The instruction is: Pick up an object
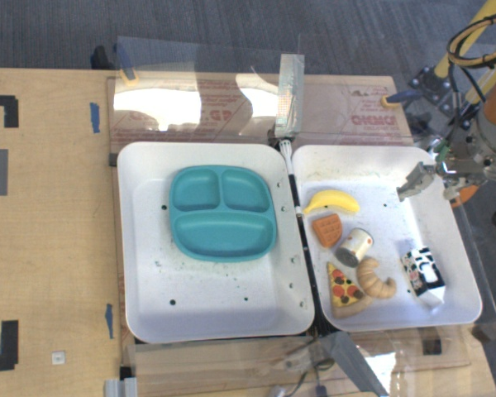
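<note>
Right bin, near to far: pizza slice, croissant, milk carton, can, waffle, banana. Gripper at far-right rim, nothing visibly in it; opening: cannot tell. Milk carton sits just nearward, long axis near-far. Left bin: teal plate.

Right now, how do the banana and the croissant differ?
The banana is bright yellow and smooth; the croissant is tan and ridged. The banana lies near the right bin's middle, behind the croissant, which sits nearer the front edge. Both are curved toy foods in one bin.
</note>
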Available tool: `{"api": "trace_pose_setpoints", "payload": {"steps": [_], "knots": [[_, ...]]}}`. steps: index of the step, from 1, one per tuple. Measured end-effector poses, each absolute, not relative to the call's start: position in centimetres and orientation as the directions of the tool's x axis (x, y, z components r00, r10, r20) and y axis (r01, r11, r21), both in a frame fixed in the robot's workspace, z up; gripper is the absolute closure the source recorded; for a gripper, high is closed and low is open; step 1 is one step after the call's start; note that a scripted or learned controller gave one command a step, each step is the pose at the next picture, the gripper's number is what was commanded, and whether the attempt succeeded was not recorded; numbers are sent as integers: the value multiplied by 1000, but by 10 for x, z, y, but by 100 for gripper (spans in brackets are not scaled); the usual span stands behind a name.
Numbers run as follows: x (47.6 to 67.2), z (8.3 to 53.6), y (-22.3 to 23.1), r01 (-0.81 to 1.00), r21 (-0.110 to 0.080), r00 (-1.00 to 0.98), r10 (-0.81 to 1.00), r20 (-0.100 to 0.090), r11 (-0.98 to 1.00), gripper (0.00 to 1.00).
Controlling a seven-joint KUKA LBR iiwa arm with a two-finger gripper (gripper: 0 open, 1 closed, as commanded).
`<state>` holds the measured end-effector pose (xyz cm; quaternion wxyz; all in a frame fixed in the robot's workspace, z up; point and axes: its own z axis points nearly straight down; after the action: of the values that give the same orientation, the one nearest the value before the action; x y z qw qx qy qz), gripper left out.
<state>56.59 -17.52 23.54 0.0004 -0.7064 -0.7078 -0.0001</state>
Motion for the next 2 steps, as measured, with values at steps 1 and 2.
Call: {"api": "trace_pose_setpoints", "payload": {"steps": [1,2], "knots": [[545,130,-156,996,15,-93,996,-4,93,0],[507,102,-154,991,4,-132,991,-1,132,0]]}}
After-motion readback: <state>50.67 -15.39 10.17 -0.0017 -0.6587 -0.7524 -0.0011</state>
